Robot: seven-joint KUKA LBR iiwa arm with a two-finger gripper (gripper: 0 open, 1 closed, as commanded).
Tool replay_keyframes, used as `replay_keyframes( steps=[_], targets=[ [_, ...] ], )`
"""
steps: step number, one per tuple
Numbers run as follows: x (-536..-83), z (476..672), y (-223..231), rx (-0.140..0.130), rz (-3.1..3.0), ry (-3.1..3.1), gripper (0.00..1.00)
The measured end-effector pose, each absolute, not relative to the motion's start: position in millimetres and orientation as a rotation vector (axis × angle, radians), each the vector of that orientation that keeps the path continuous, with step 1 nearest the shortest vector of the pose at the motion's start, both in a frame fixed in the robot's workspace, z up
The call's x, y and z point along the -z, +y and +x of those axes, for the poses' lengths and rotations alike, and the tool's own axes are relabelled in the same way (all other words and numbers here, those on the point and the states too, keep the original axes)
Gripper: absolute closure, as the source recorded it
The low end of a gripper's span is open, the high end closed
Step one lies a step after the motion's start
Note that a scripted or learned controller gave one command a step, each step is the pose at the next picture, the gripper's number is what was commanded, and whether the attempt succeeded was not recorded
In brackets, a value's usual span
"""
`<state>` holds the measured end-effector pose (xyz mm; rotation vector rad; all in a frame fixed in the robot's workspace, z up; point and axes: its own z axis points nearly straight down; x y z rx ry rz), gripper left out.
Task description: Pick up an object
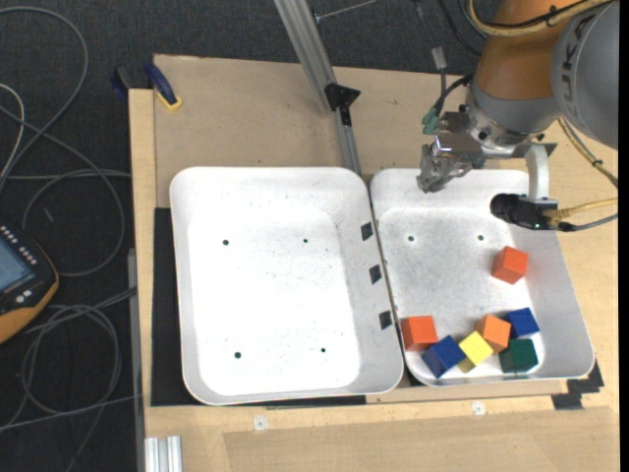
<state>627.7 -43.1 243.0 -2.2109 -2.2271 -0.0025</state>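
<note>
Several small coloured blocks lie in the right bin [452,224]. An orange block [509,264] sits alone near the bin's right side. Along the near edge are another orange block [420,331], a blue one [442,354], a yellow one [476,347], a third orange one [496,330], a blue one [523,321] and a dark green one [519,356]. My gripper [432,178] hangs over the far edge of the right bin, well away from the blocks, with its fingers close together and nothing between them.
The left bin [197,214] lies beside the right one on the wooden bench. A slanted metal rail [319,67] runs down to the gap between the bins. A black camera unit [519,210] with a cable juts over the right bin's far right corner.
</note>
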Motion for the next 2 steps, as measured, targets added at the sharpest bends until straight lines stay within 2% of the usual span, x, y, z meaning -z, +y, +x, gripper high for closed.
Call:
replay_keyframes(
  steps=[2],
  targets=[
    [-229, 594.5, 59, -0.001, -2.210, -2.226, 1.00]
  ],
)
